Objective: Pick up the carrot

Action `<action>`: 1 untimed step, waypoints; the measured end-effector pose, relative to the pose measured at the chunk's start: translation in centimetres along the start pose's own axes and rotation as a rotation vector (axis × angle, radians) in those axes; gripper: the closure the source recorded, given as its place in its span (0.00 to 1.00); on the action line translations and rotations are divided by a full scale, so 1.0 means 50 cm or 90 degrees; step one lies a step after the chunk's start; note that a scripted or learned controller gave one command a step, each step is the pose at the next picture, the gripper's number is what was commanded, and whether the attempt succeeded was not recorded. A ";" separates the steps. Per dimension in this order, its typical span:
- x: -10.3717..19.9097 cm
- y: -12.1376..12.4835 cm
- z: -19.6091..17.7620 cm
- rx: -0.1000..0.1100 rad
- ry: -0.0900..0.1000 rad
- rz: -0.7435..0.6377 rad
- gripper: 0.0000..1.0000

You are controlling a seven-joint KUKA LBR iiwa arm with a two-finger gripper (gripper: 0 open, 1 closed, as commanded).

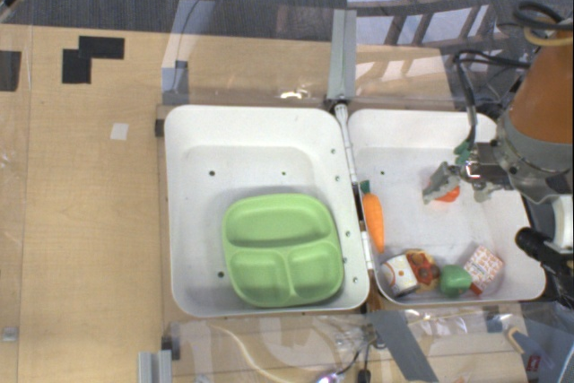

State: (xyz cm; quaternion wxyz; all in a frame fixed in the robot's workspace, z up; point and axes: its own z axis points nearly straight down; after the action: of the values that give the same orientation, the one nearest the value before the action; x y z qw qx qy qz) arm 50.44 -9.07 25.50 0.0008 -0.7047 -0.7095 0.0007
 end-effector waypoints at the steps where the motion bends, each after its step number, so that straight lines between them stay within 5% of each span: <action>1: 0.126 0.040 0.149 0.001 0.000 0.002 0.00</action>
State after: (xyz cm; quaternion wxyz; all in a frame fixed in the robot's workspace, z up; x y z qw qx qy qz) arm 52.40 -2.74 18.07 0.0014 -0.7056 -0.7086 0.0011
